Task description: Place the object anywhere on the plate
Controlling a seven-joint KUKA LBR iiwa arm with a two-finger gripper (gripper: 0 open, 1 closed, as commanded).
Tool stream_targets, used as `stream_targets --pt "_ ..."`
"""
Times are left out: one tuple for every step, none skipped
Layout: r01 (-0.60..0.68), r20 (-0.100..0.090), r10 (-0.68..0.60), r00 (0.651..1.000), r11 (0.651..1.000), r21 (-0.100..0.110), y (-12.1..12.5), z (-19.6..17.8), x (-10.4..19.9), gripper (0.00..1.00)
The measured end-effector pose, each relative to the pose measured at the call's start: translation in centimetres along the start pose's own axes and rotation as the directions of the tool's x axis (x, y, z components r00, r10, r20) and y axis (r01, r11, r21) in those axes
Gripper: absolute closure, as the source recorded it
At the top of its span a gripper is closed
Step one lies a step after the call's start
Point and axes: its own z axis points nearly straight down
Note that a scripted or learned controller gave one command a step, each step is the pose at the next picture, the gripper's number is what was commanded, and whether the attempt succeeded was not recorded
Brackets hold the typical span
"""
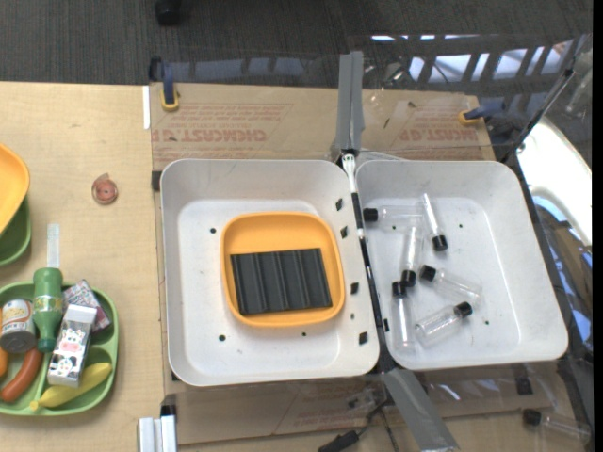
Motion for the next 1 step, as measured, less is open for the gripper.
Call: stream_targets --pt "0.309 -0.004 -0.309 0.951 0.951 -0.001 -1.62 4.7 2.76 0.0"
